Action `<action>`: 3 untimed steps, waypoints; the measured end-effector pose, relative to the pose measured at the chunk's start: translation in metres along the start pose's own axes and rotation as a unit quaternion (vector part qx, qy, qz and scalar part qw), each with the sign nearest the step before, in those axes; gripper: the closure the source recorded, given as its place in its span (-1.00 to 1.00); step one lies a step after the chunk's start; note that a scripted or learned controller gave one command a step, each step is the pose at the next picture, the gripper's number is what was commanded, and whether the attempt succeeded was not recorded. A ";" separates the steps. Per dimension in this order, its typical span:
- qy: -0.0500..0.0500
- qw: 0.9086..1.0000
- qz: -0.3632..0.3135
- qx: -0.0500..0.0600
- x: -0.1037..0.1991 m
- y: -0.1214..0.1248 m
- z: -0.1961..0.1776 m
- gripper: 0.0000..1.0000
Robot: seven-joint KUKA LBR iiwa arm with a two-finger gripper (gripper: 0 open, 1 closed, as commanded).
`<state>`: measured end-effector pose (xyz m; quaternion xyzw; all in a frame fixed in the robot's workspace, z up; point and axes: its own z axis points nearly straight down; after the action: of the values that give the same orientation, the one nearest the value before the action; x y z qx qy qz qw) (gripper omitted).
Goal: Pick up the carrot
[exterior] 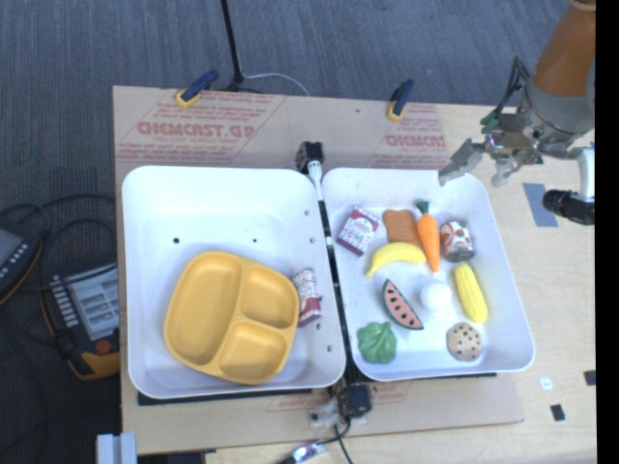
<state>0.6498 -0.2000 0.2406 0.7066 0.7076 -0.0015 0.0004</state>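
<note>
Right bin [503,259] — carrot [429,240] lengthwise, greens up-frame

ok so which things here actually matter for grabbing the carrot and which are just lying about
For the job:
- carrot, in the right bin
- claw, above that bin's far right corner

Lying about:
- banana
- corn
- watermelon slice
- cookie
- yellow tray, in the left bin

One fixed camera looks down at a slant on both bins [135,288].
</note>
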 end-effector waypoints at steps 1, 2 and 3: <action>0.002 1.000 -0.015 0.007 0.029 0.007 0.130 -1.00; -0.002 1.000 -0.023 -0.005 0.036 -0.019 0.151 -1.00; -0.003 1.000 -0.023 -0.008 0.035 -0.018 0.140 1.00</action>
<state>0.6317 -0.1655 0.1007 0.6905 0.7233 0.0019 0.0080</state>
